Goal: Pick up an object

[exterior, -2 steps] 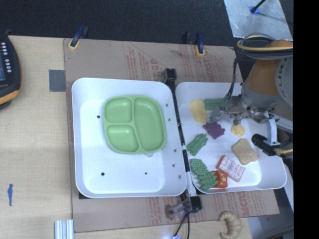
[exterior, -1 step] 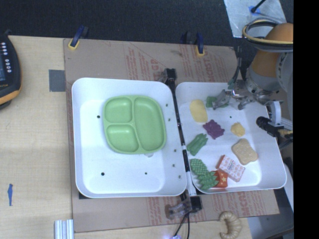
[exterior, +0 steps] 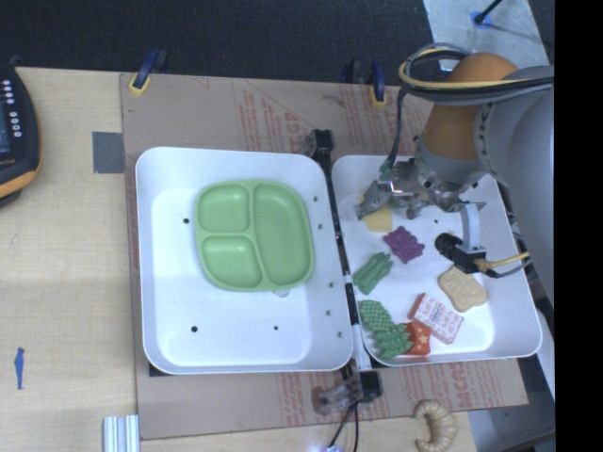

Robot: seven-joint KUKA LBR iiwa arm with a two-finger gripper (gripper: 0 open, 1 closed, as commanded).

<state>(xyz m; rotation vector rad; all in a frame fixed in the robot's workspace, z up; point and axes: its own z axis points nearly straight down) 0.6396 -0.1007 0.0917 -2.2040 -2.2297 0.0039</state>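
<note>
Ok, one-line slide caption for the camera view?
Claw low in the right white bin beside a pale yellow block; green divided plate in the left bin.

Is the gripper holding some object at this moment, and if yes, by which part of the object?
It cannot be told. The gripper is low in the right bin, just above the pale yellow piece, but no object shows between its fingers.
</note>
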